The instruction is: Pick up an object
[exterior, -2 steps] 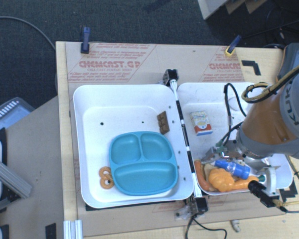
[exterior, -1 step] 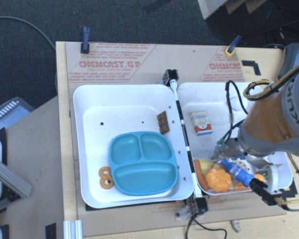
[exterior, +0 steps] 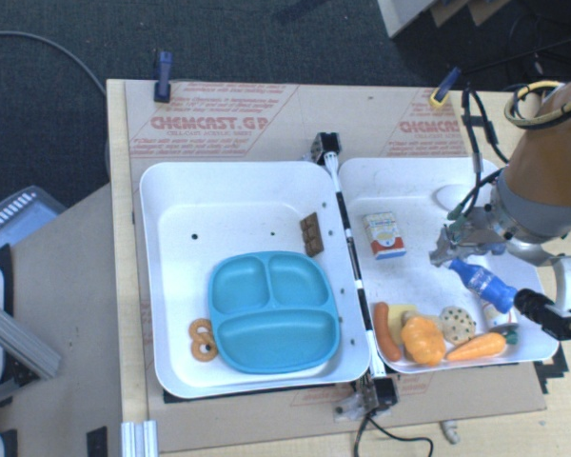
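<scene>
Blue plastic bottle [exterior: 482, 285] lying at right of frame, just below gripper [exterior: 454, 248]; finger state impossible to tell. Probably light, smooth, slippery; gripping across mid-body looking safest.

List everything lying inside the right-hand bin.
Right bin: a small carton, blue bottle, sausage, orange fruit, cookie and carrot. The arm covers the bin's far right side, so anything beneath stays hidden.
</scene>
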You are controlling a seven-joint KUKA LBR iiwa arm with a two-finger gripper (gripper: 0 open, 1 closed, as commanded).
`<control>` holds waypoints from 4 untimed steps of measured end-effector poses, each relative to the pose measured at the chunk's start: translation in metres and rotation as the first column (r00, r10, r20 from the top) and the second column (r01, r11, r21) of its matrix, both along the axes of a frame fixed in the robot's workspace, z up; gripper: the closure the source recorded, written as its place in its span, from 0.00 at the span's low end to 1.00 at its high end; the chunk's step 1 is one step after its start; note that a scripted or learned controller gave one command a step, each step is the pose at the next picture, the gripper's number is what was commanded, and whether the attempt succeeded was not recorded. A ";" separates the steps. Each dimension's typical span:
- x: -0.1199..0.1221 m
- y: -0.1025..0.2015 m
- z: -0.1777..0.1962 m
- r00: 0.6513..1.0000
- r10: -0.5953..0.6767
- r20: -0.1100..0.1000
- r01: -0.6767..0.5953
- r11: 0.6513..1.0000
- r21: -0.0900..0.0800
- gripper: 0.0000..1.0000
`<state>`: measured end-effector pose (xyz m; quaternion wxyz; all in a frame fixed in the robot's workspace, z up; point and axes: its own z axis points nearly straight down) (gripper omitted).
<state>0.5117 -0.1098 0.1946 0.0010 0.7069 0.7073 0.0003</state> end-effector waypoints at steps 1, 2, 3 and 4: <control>0.054 -0.043 -0.015 1.000 0.000 0.000 0.000 1.000 -0.001 1.00; 0.056 -0.039 -0.021 1.000 0.000 -0.003 0.000 1.000 0.001 1.00; 0.065 -0.031 -0.029 1.000 0.000 -0.001 0.000 1.000 0.000 1.00; 0.071 0.004 0.001 1.000 0.002 0.001 -0.002 1.000 0.000 1.00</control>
